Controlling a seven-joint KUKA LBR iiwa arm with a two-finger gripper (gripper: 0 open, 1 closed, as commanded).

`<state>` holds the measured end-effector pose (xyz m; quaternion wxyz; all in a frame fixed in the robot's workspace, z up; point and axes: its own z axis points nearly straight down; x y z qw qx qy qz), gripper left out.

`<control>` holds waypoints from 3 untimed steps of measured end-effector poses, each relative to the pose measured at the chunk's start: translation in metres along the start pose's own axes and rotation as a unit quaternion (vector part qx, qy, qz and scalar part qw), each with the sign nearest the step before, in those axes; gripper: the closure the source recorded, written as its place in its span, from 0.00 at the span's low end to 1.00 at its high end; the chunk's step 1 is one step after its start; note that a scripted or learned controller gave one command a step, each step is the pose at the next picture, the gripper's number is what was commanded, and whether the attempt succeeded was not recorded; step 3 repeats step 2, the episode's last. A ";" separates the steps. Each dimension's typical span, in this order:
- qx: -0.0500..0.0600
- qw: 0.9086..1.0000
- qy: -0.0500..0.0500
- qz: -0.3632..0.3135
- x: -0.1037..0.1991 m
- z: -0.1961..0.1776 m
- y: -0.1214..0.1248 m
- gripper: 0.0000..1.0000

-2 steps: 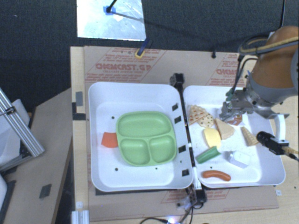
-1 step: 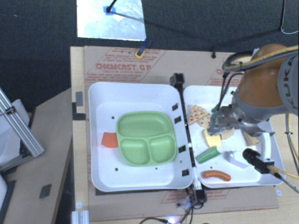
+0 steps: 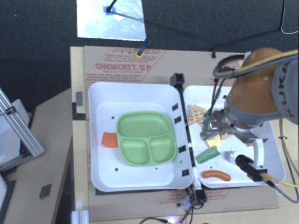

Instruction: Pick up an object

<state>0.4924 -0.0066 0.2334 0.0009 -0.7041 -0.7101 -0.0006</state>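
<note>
My gripper (image 3: 211, 130) hangs low over the left half of the right bin (image 3: 275, 164). Directly below it lies a small yellow block (image 3: 214, 142), partly covered by the gripper. A green stick-shaped piece (image 3: 207, 155) lies just in front of the yellow block. An orange-red sausage (image 3: 216, 175) rests near the bin's front wall. A tan waffle-patterned piece (image 3: 196, 113) lies behind the gripper, near the divider between the bins.
The left bin (image 3: 100, 169) bears a green divided plate (image 3: 145, 138) and a small orange-red block (image 3: 110, 140) at the plate's left. The grey and orange arm covers the right bin's back right part. A foil sheet (image 3: 112, 13) lies beyond the bench.
</note>
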 end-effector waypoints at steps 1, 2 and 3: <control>-0.001 1.000 -0.001 0.003 -0.005 0.003 0.007 1.00; 0.000 1.000 -0.001 0.004 -0.007 0.012 0.009 1.00; 0.000 1.000 -0.001 0.004 -0.007 0.012 0.009 1.00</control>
